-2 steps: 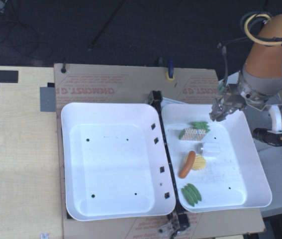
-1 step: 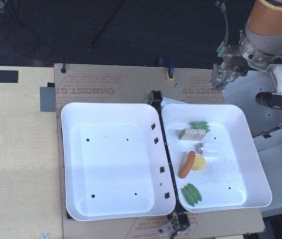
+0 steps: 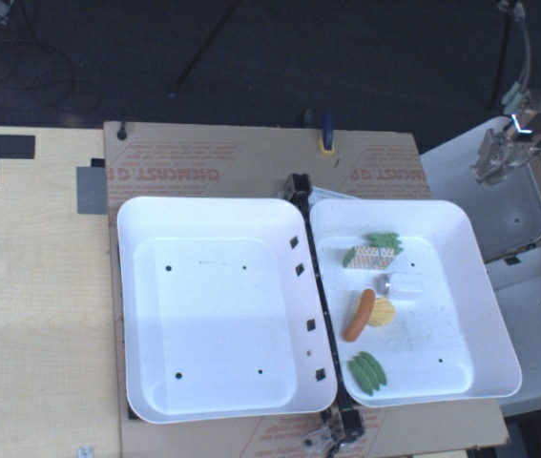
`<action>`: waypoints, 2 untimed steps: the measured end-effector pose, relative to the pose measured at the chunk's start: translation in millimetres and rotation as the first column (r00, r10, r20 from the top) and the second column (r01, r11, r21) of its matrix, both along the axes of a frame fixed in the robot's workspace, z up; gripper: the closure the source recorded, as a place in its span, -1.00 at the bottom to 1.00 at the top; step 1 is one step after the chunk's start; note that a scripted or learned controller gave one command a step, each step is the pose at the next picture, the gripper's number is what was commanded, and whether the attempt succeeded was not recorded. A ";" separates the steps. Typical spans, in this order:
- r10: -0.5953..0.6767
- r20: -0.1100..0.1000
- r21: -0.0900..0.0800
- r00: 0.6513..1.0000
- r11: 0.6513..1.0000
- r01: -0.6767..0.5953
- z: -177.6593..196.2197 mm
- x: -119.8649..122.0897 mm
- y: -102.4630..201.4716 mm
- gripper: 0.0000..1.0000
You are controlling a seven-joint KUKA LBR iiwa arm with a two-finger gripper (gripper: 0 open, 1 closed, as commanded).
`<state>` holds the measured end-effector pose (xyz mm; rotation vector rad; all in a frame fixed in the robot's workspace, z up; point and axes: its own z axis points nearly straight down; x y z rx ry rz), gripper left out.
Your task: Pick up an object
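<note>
Sausage (image 3: 359, 315) well apart from hand (image 3: 501, 153)

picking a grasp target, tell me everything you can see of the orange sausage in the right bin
The sausage is a small orange-red rod with rounded ends, smooth and plastic-looking like toy food. It lies flat on the floor of the right bin, near its middle, tilted so its upper end leans right. Its right side touches a yellow piece. A green pod lies apart below it. Nothing grips it.
</note>
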<state>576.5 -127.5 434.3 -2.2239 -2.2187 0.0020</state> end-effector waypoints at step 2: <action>0.008 0.001 0.001 1.000 1.000 -0.008 103.6 69.1 146.7 1.00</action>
